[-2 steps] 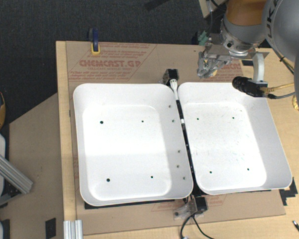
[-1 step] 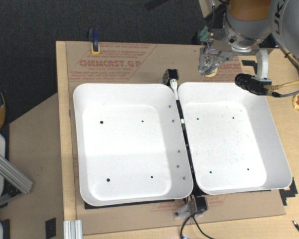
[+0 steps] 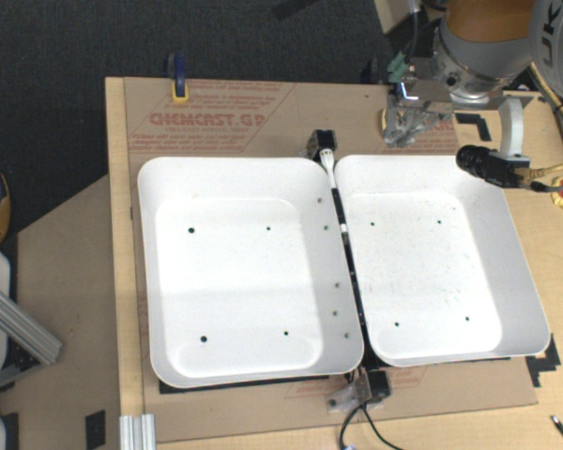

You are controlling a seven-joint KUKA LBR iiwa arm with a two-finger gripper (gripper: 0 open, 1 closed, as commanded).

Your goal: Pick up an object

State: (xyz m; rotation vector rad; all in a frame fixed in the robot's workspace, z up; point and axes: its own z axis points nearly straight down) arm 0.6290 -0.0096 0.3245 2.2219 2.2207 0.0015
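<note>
My gripper (image 3: 405, 127) hangs over the brown board just behind the far rim of the right white bin (image 3: 507, 251), near that bin's back left corner. Nothing can be seen held in it. The left white bin (image 3: 150, 251) lies beside the right one, and the two meet along a black strip (image 3: 342, 242). The bin floors show only white plastic with a few small dark dots.
Both bins rest on a brown board (image 3: 216, 115). A blue and yellow clamp (image 3: 177, 78) grips its back edge. A black clip (image 3: 321, 143) sits at the far end of the seam and another (image 3: 371, 384) at the near end. A metal rail (image 3: 19, 322) lies at the left.
</note>
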